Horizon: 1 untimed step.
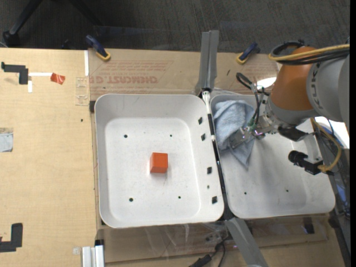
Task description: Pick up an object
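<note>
A small orange cube (159, 163) rests near the middle of the left white bin (111, 166). A crumpled grey-blue cloth (229, 120) lies in the back left corner of the right white bin (289, 196). The arm comes in from the right, its orange band above the wrist. My gripper (246, 134) is down at the cloth's front right edge, touching or just above it. The cloth's lower tip hangs out below the gripper toward the bin floor.
A grey metal bar (209, 60) runs between the bins at the back. Black clips line the left bin's right wall. A black cable plug (300, 159) hangs over the right bin. Clamps (99, 48) hold the cardboard behind the bins.
</note>
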### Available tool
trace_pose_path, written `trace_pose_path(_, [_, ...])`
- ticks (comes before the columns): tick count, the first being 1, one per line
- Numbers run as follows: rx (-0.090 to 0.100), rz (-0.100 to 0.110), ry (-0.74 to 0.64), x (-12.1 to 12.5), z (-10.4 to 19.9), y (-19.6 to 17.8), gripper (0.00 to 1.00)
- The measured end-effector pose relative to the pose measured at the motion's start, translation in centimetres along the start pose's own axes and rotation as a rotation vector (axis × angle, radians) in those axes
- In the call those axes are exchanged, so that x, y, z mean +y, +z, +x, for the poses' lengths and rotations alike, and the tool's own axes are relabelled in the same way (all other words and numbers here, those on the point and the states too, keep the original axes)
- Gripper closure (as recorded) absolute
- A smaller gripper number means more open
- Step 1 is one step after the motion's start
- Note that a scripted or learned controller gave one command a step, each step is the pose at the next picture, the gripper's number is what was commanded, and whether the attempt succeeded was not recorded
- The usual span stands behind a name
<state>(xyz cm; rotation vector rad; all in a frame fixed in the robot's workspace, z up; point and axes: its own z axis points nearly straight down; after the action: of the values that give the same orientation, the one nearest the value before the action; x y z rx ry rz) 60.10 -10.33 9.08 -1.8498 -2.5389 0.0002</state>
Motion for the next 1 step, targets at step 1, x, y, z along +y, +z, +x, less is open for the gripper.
trace_pose_path(1, [0.002,0.002,0.004,-0.04,-0.15,-0.63,1.00])
